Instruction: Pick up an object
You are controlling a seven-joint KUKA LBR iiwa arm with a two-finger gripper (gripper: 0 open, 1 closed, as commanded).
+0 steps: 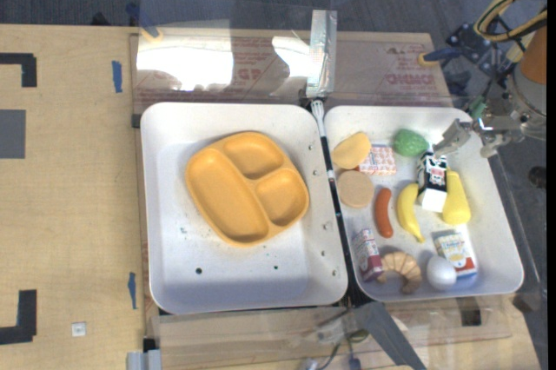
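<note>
Fingers (466, 136) hang spread and holding nothing over the right bin's (512, 260) far edge, beside the milk carton (433, 181).

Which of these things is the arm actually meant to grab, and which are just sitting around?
For the job: end effector; right bin toys: green ball, banana, sausage, croissant, white egg.

Just lying about: orange divided plate, left bin.

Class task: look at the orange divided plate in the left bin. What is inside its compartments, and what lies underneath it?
The orange plate shows three compartments with nothing lying in them. It rests on the left bin floor; whatever sits directly beneath the plate is covered.
</note>
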